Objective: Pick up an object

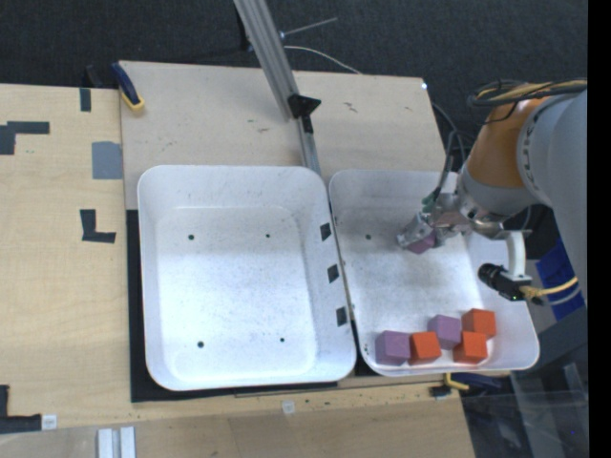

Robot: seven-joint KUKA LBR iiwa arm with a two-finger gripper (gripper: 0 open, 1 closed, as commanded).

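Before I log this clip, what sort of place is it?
Probably a robotics lab's grasping bench: a grey arm with an orange band reaches over two shallow white plastic bins, small purple and orange blocks fill one corner, and a slanted aluminium rail stands on the plywood bench top.

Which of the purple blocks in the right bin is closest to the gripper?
The purple block right at the gripper, alone in the upper part of the right bin. The other two purple blocks sit among orange ones by the bottom rim.
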